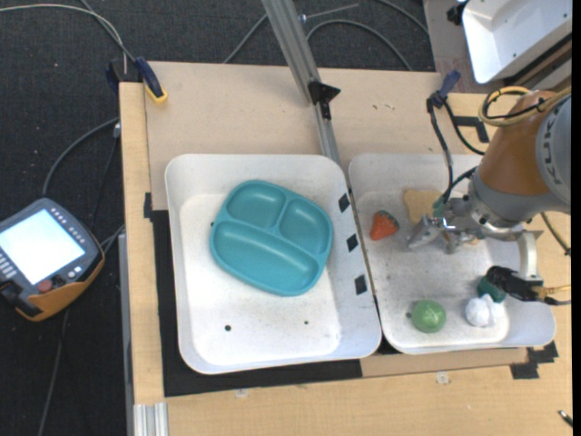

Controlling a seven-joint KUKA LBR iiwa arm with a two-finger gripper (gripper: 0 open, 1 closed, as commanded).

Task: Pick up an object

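Overhead, the gripper (427,234) hangs low in the right bin (392,330) beside a red strawberry toy (383,225), likely its target; grip state unclear

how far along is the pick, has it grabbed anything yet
Done so far: the arm has reached into the right bin, and the gripper sits low just right of the strawberry. In hand: nothing shows between the fingers. Left: close on an object and lift it. The strawberry, the green ball and the white object all lie on the bin floor, and the teal tray lies in the left bin.
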